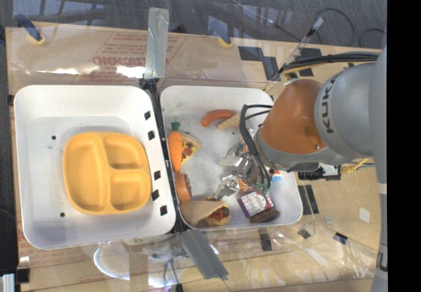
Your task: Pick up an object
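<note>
Where the grey arm comes in from the right, hangs low over the right bin. At its tip, a gripper with shiny fingers spread apart, holding nothing. Just beside it, toward the near corner, a dark red packet. Near that, by the front wall, a brown taco. Along the left wall, a carrot with a toy pizza slice touching it. Up by the far wall, a red sausage. Over in the left bin, a yellow tray lying flat, well apart from the gripper.
</note>
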`<state>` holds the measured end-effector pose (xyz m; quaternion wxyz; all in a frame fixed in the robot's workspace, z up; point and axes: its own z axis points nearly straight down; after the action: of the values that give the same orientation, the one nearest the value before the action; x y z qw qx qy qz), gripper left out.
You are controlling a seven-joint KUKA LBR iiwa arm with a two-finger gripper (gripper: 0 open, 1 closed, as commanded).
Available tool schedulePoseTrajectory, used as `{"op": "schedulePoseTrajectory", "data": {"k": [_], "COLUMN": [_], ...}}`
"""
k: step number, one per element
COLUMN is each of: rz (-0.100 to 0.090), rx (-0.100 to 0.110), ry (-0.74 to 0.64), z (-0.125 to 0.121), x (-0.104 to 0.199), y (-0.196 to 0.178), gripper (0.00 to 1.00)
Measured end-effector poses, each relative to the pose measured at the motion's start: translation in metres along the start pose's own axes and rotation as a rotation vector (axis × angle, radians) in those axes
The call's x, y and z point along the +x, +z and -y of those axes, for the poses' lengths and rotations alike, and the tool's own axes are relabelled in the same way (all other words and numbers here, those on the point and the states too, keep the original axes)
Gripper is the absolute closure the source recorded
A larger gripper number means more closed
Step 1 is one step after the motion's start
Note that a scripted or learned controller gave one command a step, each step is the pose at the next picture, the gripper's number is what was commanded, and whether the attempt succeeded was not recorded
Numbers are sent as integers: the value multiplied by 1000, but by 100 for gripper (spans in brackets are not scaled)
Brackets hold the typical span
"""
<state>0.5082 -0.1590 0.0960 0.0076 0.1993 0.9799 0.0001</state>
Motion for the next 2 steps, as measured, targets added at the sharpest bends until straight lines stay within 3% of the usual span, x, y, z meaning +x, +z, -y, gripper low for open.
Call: {"op": "schedulePoseTrajectory", "data": {"k": [1,2], "rz": [-3,-5], "rx": [0,1], "ry": [-9,137], "z": [-2,-71], "x": [0,-10], "y": [-10,-162], "gripper": [100,100]}}
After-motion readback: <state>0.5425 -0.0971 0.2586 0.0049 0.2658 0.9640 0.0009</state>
